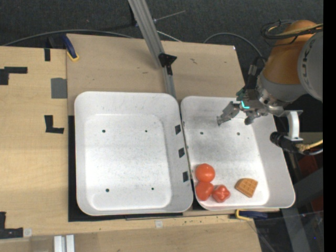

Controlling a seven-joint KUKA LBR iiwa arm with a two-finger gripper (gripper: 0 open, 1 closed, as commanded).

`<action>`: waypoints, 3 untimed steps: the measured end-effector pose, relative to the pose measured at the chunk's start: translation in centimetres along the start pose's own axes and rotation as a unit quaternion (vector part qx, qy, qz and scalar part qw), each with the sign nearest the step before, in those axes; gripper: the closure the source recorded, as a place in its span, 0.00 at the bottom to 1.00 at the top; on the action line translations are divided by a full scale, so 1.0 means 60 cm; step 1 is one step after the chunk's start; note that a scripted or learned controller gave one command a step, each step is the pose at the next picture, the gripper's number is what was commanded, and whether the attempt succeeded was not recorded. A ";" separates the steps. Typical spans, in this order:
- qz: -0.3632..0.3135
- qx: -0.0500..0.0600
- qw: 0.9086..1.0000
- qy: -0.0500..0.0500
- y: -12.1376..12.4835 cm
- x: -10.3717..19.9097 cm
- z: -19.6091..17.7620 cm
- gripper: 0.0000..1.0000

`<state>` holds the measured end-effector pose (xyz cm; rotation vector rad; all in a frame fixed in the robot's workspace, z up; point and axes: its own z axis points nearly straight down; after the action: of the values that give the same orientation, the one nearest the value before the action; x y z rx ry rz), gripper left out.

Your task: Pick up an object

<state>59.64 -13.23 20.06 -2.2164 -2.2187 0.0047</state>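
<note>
My gripper [234, 116] hangs over the far part of the right bin [273, 156], its two fingers spread open with nothing between them. Near the bin's front edge lie three objects: a round red tomato-like piece [205, 172], a second orange-red piece [203, 190] just below it, and a small red strawberry-like piece [221, 193] beside that. A tan waffle-shaped piece [246, 187] rests to their right. All of these lie well in front of the gripper, apart from it.
The left bin [94, 156] stands beside the right one, their rims meeting at the middle. A grey metal post [149, 30] slants up from behind the bins. The arm's orange band [286, 62] is at the right.
</note>
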 end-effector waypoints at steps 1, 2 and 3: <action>-0.001 -0.002 1.000 0.000 0.002 0.000 -0.004 0.00; 0.000 0.001 1.000 -0.001 0.005 0.015 0.096 0.00; 0.000 0.000 1.000 -0.001 0.003 0.016 0.186 0.00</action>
<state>59.72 -12.27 8.89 -2.2169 -2.2198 0.0077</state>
